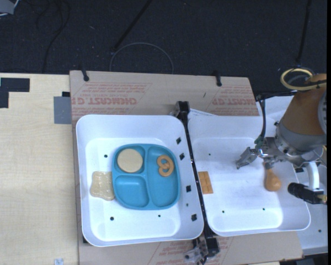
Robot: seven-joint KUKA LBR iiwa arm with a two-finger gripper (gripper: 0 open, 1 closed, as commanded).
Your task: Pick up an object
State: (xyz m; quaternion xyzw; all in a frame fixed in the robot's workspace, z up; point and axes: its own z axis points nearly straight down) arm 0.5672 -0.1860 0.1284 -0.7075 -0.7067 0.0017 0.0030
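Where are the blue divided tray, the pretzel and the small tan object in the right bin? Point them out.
blue divided tray (133,195): camera view, floor of its bare lower-left compartment.
pretzel (165,165): camera view, middle of the twist, in the tray's upper-right compartment.
small tan object (272,181): camera view, centre of its rounded body.

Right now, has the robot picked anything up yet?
Not yet. Nothing looks grabbed: the claw hangs over the right bin, and I see nothing between its fingers. A small tan lump lies in that bin close by, apart from it. The cookie and pretzel sit on the blue tray. The pickup itself is left.
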